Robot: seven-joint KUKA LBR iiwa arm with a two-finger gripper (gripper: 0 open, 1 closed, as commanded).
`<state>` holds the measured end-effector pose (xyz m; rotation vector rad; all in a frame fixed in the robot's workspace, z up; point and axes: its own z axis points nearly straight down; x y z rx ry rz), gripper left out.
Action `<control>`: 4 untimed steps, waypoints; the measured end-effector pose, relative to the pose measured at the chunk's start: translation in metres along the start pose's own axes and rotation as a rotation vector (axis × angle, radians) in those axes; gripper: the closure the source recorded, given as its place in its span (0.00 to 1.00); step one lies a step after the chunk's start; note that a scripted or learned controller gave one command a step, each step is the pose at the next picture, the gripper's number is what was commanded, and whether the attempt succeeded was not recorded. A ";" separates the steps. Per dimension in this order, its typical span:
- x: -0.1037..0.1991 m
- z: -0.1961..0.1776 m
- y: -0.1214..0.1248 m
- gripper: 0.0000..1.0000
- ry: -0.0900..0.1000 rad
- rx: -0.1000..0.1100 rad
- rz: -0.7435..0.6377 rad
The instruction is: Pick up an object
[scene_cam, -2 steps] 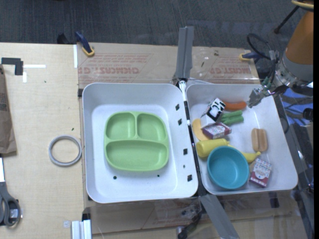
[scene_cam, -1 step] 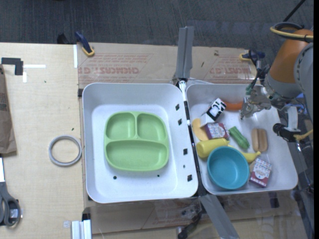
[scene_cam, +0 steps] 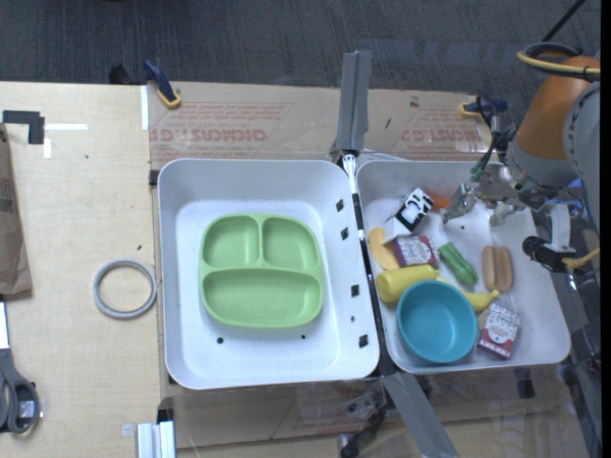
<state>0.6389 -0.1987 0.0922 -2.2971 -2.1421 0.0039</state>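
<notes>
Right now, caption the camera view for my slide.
Arm over right bin of toy food; green divided plate in left bin.

The blue bowl (scene_cam: pixel 437 322) hides part of the banana (scene_cam: pixel 477 300).

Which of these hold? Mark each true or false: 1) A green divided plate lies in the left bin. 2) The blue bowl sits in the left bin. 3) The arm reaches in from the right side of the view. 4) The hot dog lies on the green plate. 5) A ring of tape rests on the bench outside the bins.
1) True: the green divided plate lies in the left bin.
2) False: the blue bowl sits in the right bin, near its front edge.
3) True: the arm comes in over the right bin.
4) False: the hot dog lies in the right bin, beside a green item.
5) True: the ring of tape lies left of the left bin.
</notes>
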 end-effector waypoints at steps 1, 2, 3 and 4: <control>0.024 0.001 -0.053 0.00 0.001 0.000 -0.054; 0.070 0.001 -0.096 0.00 0.000 -0.004 -0.232; 0.068 -0.007 -0.096 1.00 0.000 -0.004 -0.228; 0.104 -0.098 -0.056 1.00 -0.001 0.001 -0.005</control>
